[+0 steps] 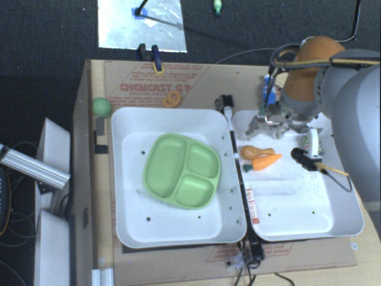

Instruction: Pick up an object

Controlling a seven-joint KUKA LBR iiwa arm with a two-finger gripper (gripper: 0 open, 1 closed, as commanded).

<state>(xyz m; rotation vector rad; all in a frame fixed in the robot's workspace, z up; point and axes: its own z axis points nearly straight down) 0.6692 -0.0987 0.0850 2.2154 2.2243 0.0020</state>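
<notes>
Where the arm reached in from 3 o'clock, gripper (269, 127): poised over the 12 o'clock end of the right bin (297, 219), fingers spread apart with nothing between them
Orange carrot (266, 161): likeliest target; lay on the bin floor just to 6 o'clock of the gripper, close to the bin's 9 o'clock wall
Tan fruit (251, 152): touched the carrot on its 11 o'clock side, nearer still to that wall
Left bin (137, 219): held a green divided plate (181, 170) near its centre, well apart from the gripper
Risk, crowding: the two toys lay pressed together, so a descending finger would probably land on one and push both aside rather than straddle either
Risk, wall: a finger coming down at 9 o'clock of the toys could strike the rim between the bins and stall the grasp
Risk, shape: the carrot tapered toward 3 o'clock; a grip near that tip might squeeze it out and close on air
</notes>
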